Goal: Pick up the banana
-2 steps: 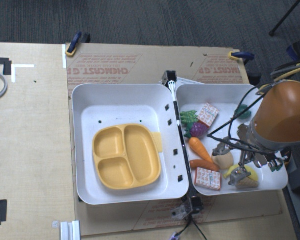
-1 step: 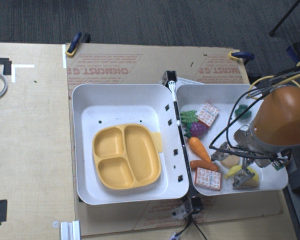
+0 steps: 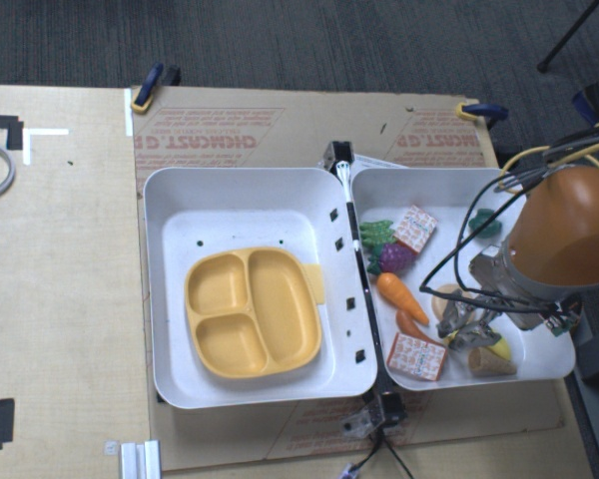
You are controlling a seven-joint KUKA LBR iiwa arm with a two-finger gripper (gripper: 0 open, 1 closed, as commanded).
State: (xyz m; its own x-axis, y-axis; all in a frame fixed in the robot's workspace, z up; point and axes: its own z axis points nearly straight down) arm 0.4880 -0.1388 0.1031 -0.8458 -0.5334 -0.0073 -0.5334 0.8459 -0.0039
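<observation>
Reaching into the right bin (image 3: 539, 367) from the right, the jaws (image 3: 466, 319) sit low among the toys; whether they are open or closed cannot be told; just beside them, at the bin's near right corner, lies the banana (image 3: 499, 349), only its yellow tip visible, next to a tan piece (image 3: 490, 363); leftward lie a carrot (image 3: 400, 298), a red-patterned box (image 3: 416, 356) and purple grapes (image 3: 396, 257); the left bin (image 3: 170, 267) holds a yellow divided plate (image 3: 252, 311); both bins rest on the worktop (image 3: 60, 297).
</observation>
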